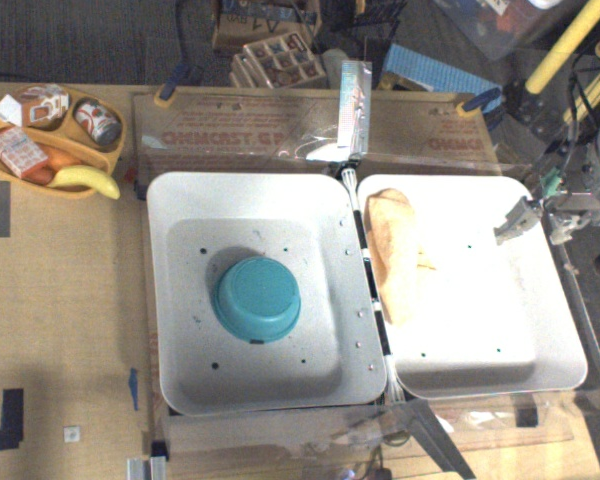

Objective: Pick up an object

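Observation:
A teal bowl (258, 299) lies upside down near the middle of the left white bin (175, 218). A long tan, bread-like object (390, 253) rests against the left wall of the right white bin (500, 368). My gripper (517, 222) hangs over the right bin's upper right corner, far from both objects, with nothing seen in it. The wrist behind it runs off toward the right edge.
An orange tray (50, 148) with toy food and a banana sits on the bench at the far left. Cardboard and clutter (280, 53) lie behind the bins. A yellow bar (570, 33) slants at the top right.

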Controlling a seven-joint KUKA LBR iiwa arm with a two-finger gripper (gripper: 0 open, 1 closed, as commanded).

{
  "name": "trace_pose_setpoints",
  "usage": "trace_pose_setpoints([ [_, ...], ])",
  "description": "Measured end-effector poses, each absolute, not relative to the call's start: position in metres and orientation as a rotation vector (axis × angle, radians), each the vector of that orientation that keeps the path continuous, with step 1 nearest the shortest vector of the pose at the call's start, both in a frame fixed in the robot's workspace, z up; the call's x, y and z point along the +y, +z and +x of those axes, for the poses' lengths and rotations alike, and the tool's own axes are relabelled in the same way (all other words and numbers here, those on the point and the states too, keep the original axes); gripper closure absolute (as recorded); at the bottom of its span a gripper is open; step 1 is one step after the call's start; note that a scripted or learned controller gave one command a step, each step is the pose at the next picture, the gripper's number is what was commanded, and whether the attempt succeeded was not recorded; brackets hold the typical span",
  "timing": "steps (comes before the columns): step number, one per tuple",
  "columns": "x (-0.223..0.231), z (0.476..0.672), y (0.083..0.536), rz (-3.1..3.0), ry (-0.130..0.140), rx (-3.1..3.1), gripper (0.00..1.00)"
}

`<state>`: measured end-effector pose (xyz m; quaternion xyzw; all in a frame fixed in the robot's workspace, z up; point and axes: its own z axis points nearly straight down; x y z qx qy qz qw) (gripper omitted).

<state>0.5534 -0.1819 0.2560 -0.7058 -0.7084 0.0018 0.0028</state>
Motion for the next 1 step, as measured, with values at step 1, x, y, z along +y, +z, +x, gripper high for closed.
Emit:
trace_pose_setpoints([
  [1,-0.1187,0.6140,0.1789,-2.283,0.007,-2.150,0.00],
])
